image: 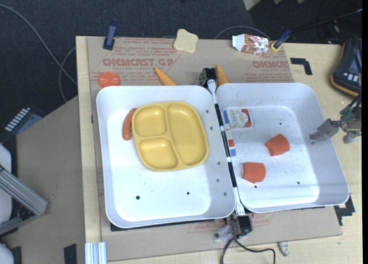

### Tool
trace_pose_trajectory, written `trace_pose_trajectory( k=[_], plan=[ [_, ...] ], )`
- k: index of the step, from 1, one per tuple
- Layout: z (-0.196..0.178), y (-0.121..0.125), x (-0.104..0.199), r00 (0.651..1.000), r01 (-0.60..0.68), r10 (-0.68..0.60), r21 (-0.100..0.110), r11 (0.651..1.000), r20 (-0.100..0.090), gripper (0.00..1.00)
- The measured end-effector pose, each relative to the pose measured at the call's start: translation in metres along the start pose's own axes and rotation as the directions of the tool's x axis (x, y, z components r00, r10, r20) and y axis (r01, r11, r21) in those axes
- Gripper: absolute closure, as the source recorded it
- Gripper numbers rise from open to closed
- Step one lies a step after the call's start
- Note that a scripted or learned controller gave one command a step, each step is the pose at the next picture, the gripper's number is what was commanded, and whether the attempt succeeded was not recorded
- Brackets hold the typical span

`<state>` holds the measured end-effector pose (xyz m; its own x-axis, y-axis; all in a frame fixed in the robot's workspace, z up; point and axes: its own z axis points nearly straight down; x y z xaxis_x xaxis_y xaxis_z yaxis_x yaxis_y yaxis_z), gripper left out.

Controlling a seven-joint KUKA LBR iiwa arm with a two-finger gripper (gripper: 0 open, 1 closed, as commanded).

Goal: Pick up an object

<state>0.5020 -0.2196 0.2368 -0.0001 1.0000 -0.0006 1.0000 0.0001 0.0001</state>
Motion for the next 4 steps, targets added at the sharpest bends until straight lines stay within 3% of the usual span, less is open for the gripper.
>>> trace_pose_trajectory(
  k=[1,2,3,4],
  plan=[
    [0.085,0.051,0.035,1.0,0.001,-0.001,0.002,1.0,-0.002,0.0],
    [0.153,0.057,0.08,1.0,0.001,-0.001,0.002,1.0,-0.002,0.0],
    [0.142,0.058,0.079,1.0,0.001,-0.001,-0.001,1.0,0.0,1.0],
    [0.051,0.095,0.138,1.0,0.002,-0.002,-0.002,1.0,-0.001,1.0]
  ],
)
